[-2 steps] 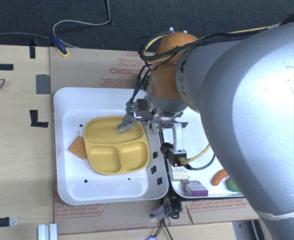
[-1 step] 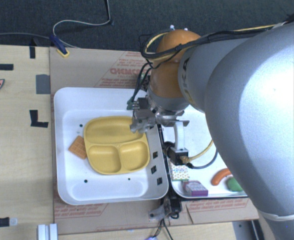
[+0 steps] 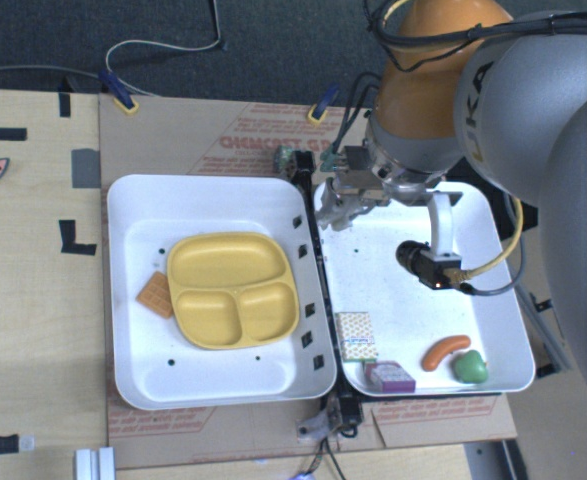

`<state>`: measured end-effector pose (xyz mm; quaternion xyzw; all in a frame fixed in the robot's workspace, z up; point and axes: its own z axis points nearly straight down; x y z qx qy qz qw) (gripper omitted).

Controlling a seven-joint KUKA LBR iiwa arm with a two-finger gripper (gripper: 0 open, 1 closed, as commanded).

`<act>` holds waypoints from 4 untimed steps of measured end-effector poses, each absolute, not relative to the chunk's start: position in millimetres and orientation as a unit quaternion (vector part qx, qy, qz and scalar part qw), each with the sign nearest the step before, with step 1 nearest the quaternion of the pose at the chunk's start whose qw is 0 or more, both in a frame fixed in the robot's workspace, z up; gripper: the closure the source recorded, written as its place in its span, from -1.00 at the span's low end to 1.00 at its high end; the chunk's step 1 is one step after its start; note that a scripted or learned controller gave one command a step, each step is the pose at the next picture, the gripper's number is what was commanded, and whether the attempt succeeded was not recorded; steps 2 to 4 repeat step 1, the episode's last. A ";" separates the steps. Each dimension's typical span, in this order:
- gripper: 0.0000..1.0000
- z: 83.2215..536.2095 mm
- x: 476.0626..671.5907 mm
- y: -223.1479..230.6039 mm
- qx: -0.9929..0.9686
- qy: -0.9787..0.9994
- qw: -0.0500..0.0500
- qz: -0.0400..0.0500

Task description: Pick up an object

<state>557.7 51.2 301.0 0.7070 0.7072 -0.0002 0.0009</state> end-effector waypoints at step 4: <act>1.00 262.9 512.1 116.7 0.706 0.708 -0.001 -0.001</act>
